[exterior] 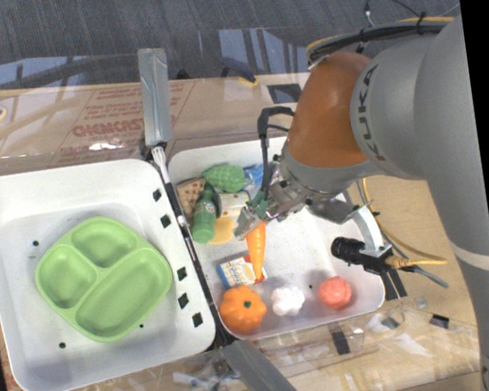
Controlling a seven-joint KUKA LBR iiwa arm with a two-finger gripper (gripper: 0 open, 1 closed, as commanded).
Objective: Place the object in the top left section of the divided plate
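The arm (369,118), grey with an orange band, fills the right of the frame and reaches down into the right bin (355,305); the left bin (32,355) lies in the left half of the frame on the same surface (408,203). In the left bin sits the green divided plate (103,278), turned at an angle, with two small sections toward the upper left of the frame and one large section toward the lower right. The right bin holds a green leafy item (224,178), a green bottle-shaped item (204,223), an orange round fruit (243,310), a small printed box (237,271), a pink round item (335,291) and a white lumpy item (287,301). The claw (255,219) is at centre frame, closed around the thick upper end of the carrot (257,244), which hangs point-down over the right bin, above the printed box. Judged step: carry to the plate. Lift until the carrot tip clears the bin walls at mid-frame, travel left, and centre over the plate's upper-left small section before lowering. The grip is near one end, so the carrot may swing; move smoothly and release low, so that it does not roll into a neighbouring section.
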